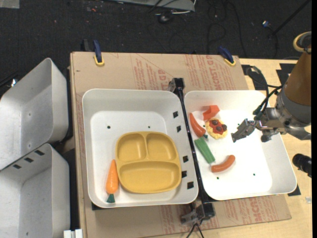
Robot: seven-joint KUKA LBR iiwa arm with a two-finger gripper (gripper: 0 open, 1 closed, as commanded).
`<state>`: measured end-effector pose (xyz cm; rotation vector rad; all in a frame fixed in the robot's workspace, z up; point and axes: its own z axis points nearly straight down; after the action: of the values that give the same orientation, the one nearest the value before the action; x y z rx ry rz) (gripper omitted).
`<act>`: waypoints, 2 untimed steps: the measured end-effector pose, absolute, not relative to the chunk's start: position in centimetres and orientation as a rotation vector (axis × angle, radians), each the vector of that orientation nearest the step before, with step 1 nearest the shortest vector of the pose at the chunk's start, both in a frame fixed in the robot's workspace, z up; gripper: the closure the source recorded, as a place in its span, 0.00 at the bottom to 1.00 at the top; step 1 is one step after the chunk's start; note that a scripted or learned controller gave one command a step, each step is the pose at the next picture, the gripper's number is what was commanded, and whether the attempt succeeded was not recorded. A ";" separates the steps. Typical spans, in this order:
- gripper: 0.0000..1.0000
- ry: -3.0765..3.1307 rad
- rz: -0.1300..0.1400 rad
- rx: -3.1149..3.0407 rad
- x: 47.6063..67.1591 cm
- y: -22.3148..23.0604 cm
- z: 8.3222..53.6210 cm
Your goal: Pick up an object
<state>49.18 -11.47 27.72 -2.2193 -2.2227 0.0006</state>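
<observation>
The gripper [242, 131] hovers over the right bin [277, 182], its jaws apparently parted and empty, near the pizza slice [217, 128]. This looks like the approach step; next it must descend onto a piece such as the sausage [223, 163].

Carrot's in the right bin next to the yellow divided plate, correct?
Wrong bin. The camera view shows the carrot in the left bin, lying next to the yellow divided plate.
</observation>
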 end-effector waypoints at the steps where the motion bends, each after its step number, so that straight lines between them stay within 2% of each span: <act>1: 0.00 -2.217 0.005 -2.221 48.9 -11.7 23.4; 2: 0.00 -2.217 0.004 -2.220 49.5 -11.3 18.8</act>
<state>49.49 -11.32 18.77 -2.2198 -2.2171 0.0043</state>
